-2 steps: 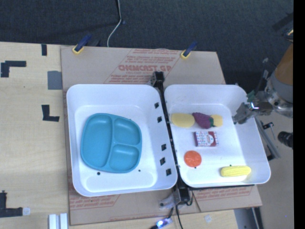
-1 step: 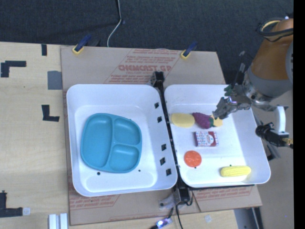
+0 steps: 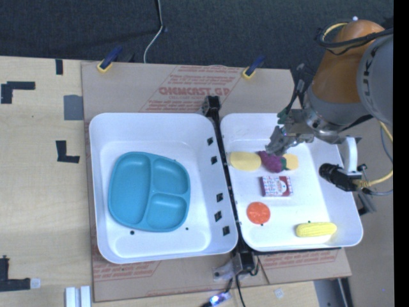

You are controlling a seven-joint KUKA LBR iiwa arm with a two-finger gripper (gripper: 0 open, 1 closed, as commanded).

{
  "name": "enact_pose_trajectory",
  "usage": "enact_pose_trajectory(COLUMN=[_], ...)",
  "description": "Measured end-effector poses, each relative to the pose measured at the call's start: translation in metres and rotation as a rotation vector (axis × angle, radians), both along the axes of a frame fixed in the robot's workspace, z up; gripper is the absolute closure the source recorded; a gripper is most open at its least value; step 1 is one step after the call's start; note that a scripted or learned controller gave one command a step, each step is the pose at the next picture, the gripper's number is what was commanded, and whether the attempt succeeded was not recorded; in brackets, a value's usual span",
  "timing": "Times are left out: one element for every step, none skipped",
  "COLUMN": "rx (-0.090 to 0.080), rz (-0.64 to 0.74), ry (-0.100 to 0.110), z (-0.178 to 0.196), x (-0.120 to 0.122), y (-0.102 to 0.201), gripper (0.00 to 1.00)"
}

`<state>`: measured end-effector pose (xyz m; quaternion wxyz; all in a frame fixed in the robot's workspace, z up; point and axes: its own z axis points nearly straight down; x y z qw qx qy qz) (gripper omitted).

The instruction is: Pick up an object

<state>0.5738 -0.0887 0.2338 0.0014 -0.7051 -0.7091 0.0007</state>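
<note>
Purple toy (image 3: 273,162) under the tool (image 3: 278,146) in the right bin (image 3: 332,200).
Tool grip on it unclear (its opening can't be made out); bin sits toward the table's right edge.

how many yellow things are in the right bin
3: a yellow oval piece by the divider, a small yellow piece partly hidden behind the purple item, and a corn cob near the front edge.

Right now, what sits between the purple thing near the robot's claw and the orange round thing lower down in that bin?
In the camera view, a small red and white packet lies between the purple item and the orange round item, apart from both.
</note>
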Motion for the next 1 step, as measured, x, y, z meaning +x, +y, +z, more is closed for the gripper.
enact_pose_trajectory(rx=[0.000], rz=[0.001], ry=[-0.001], z=[0.0037], x=[0.0145], y=[0.0576], gripper=[1.00])
